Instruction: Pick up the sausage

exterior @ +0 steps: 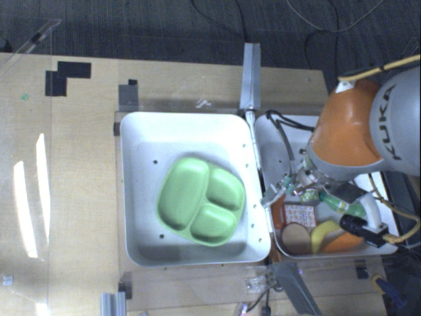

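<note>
My gripper (294,188) hangs low over the middle of the right bin (264,131), under the grey arm with its orange band (345,133). Just below and left of it, a short reddish-brown piece that looks like the sausage (277,214) lies against the bin's left wall, partly hidden by the gripper. The arm hides the bin's right half.
The left bin (138,196) holds a green three-part plate (200,201). In the right bin's front lie a red and white packet (300,215), a brown round item (296,239), a yellow banana (323,232), an orange piece (343,243) and a green bottle (337,204).
</note>
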Controlling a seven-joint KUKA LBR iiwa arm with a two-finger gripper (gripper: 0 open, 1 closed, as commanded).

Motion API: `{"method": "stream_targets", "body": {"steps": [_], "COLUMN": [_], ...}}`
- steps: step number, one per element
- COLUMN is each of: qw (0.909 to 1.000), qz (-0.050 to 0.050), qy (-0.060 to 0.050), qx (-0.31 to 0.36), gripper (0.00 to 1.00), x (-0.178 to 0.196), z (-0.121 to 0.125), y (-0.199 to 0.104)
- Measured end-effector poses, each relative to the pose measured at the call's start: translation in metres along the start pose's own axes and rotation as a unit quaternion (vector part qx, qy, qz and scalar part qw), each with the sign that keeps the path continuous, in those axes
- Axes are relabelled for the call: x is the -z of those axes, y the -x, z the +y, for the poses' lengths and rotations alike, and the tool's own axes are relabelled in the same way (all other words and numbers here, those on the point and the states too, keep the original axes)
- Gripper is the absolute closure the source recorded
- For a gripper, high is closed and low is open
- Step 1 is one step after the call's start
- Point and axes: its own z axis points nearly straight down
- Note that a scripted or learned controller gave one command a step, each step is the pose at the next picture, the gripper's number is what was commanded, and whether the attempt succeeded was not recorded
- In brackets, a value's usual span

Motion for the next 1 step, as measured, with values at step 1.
{"method": "stream_targets", "body": {"steps": [1], "qw": [1.0000], "qz": [0.000], "qy": [-0.001], "qx": [0.002], "gripper": [0.00], "x": [-0.0295], "z": [-0.0389], "y": [0.0743]}}
